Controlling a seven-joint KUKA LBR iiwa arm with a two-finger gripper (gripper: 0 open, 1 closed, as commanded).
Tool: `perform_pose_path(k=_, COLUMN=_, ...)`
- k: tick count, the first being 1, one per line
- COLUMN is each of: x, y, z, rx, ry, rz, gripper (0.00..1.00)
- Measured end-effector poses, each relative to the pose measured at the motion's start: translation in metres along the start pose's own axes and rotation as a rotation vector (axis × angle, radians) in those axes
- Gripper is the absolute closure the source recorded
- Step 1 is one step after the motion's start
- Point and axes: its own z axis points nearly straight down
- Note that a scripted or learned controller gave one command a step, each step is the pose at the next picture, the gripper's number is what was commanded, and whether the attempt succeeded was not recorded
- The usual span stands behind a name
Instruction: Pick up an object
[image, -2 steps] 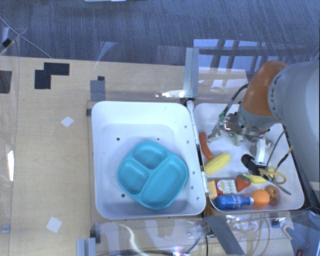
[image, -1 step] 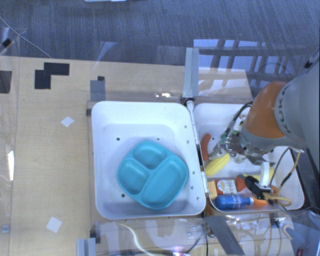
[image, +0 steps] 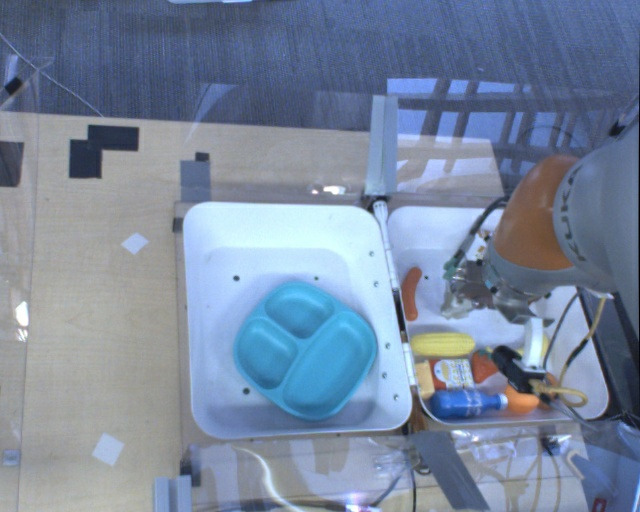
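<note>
My gripper (image: 461, 297) hangs low over the middle of the right bin (image: 432, 238), with the grey arm and its orange band reaching in from the right. Just left of it lies a small red sausage (image: 410, 292). A yellow corn-like piece (image: 443, 345) rests directly in front of it. Nearer the front wall are an orange labelled bottle (image: 451, 374), a blue bottle (image: 468, 404) and an orange carrot-like piece (image: 521, 403). Nothing is visible between the gripper and these objects.
The left bin (image: 250, 240) holds a blue divided plate (image: 305, 348). A metal divider (image: 392, 290) separates the two bins. A clear panel with black markers lies over the wooden bench (image: 90, 300) at the left.
</note>
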Motion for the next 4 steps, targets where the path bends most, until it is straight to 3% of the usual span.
perform_pose_path(k=1, x=0.000, y=0.000, z=0.000, rx=0.000, ry=0.000, rz=0.000, gripper=0.00)
perform_pose_path(k=2, x=-0.016, y=-0.066, z=0.010, rx=0.013, ry=-0.001, rz=-0.039, gripper=0.00)
perform_pose_path(k=3, x=-0.015, y=-0.061, z=-0.002, rx=0.002, ry=-0.001, rz=-0.041, gripper=1.00)
perform_pose_path(k=4, x=0.080, y=-0.025, z=-0.118, rx=0.016, ry=0.000, rz=0.113, gripper=1.00)
